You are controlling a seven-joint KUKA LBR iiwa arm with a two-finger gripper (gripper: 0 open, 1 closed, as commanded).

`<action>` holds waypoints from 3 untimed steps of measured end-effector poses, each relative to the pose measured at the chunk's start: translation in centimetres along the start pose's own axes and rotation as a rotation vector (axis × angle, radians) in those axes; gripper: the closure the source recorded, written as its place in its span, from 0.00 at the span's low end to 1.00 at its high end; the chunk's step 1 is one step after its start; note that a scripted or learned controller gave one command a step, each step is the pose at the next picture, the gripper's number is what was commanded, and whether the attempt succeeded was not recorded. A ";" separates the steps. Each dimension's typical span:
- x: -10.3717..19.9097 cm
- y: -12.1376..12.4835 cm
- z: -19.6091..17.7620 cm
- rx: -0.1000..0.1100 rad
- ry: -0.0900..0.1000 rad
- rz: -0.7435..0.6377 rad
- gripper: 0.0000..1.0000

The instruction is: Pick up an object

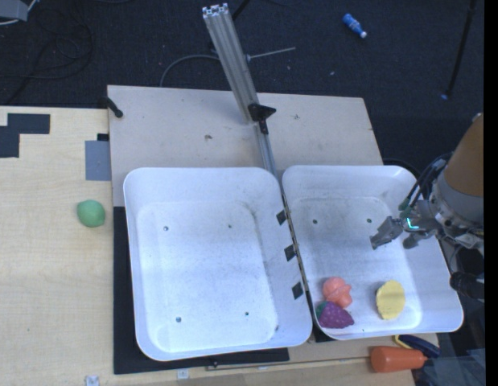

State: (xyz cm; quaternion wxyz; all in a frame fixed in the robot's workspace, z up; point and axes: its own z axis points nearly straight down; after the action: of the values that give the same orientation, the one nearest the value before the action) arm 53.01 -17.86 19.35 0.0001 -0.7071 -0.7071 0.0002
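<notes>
I see the gripper (387,233) over the right bin (345,185), can't tell its grip state, nothing visibly held; I'd center above the yellow object (390,299) nr the front wall, w/ the pink object (336,289) & purple object (335,316) beside it, then descend straight.

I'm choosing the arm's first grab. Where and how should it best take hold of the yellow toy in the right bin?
Probably straight from above, fingers closing across the narrower width of the yellow toy. It lies flat, a bit taller than wide, with bare floor on both sides; the orange toy and purple toy sit apart to its left. The gripper is above it in the picture.
</notes>
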 end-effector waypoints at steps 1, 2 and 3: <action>0.0 0.0 0.0 0.000 0.000 0.000 0.00; 0.4 -0.5 4.4 0.004 0.001 -0.001 0.00; 0.5 -0.7 9.7 0.005 0.001 0.000 0.00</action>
State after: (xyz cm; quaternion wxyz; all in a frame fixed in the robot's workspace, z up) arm 52.34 -17.39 9.68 0.0022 -0.7069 -0.7073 0.0013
